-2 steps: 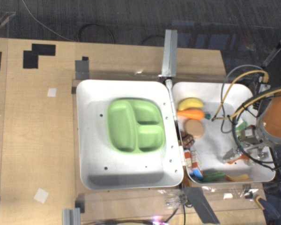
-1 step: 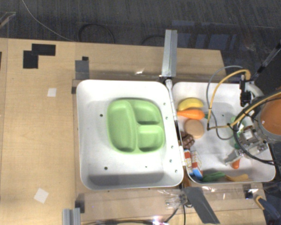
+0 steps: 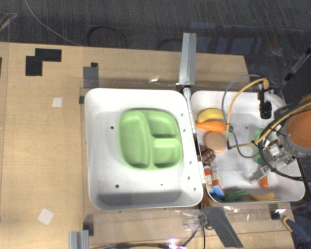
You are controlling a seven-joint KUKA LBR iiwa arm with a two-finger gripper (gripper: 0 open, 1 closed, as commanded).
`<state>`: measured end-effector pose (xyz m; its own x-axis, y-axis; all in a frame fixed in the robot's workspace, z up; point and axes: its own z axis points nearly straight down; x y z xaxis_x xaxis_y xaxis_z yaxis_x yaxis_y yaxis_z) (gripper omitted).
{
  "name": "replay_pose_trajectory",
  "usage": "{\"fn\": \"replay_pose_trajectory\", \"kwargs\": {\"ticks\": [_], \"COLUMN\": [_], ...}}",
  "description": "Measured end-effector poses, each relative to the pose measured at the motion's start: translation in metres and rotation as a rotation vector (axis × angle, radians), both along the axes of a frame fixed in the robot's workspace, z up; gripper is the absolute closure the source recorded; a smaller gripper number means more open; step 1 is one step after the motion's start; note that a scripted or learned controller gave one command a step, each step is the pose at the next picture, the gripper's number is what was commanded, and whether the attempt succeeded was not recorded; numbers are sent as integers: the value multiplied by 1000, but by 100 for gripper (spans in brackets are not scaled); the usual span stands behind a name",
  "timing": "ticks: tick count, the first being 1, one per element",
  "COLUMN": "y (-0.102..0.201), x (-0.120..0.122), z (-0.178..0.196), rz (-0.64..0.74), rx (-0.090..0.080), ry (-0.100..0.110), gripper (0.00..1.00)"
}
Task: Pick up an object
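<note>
Toys (image 3: 213, 134) left of gripper (image 3: 263, 176)

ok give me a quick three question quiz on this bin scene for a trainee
1. True or false: the green divided plastic tray lies in the left white bin.
2. Which bin holds the yellow banana-shaped toy: A left, B right?
3. Fill in: the orange carrot-shaped toy lies directly below the ____ toy in the picture.

Key: 1 true; 2 B, the right white bin; 3 yellow.
</note>
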<state>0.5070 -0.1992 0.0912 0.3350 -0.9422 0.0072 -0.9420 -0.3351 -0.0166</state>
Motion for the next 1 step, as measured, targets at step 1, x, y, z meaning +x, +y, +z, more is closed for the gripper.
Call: {"fn": "replay_pose_trajectory", "kwargs": {"ticks": [1], "y": [3], "x": [2], "z": [12], "rz": [-2], "rx": [5], "ry": [-3], "gripper": [100]}}
